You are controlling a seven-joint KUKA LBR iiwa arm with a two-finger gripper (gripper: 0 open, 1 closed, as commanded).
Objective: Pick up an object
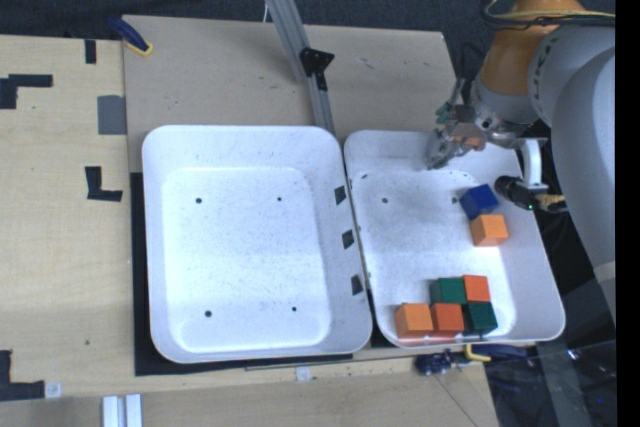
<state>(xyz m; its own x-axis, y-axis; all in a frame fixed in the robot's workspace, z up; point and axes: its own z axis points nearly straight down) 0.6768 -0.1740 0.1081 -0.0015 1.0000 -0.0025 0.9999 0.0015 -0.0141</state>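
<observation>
Claw hangs over right bin far edge, fingers too blurry to call. Approach step, nothing grabbed yet. Blue block sits nearest, orange block just beside; next needs a drop over one.

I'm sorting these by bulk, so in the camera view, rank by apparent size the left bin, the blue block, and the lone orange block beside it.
Largest to smallest:
1. left bin, by far the largest.
2. and 3. blue block and lone orange block: these look about alike, so I won't rank them.
</observation>
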